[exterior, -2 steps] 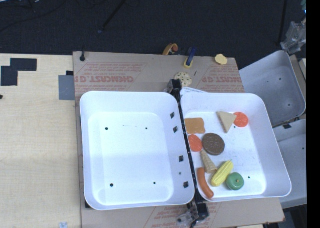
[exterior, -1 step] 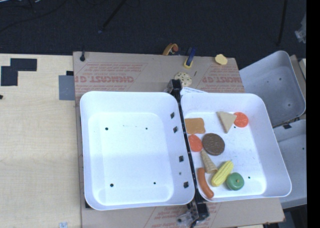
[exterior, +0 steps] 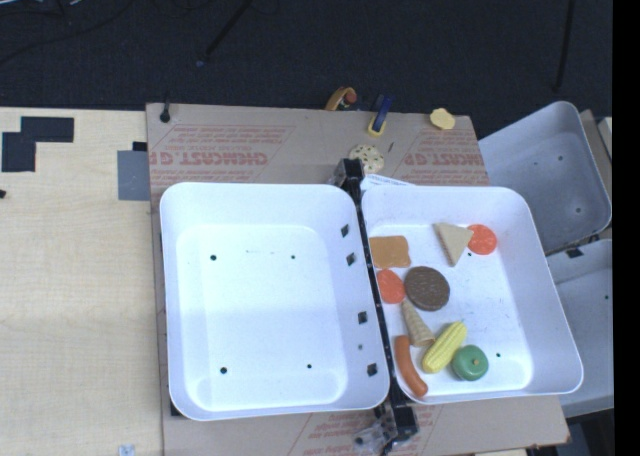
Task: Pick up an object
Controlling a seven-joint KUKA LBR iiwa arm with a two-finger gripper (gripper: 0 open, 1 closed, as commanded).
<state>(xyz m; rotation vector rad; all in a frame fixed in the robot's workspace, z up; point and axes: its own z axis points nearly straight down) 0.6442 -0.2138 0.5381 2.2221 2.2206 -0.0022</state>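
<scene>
My two white bins (exterior: 255, 206) sit on a cardboard sheet (exterior: 250, 149) over pale bench (exterior: 70, 274); dark carpet (exterior: 300, 24) behind.

Two bins side by side — toy foods (exterior: 428, 287) in the right bin (exterior: 545, 274), cookie (exterior: 367, 157) behind both

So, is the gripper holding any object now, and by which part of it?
That cannot be told from this view. The toy foods, such as the brown cookie and the corn cob, lie loose in the right bin.
</scene>
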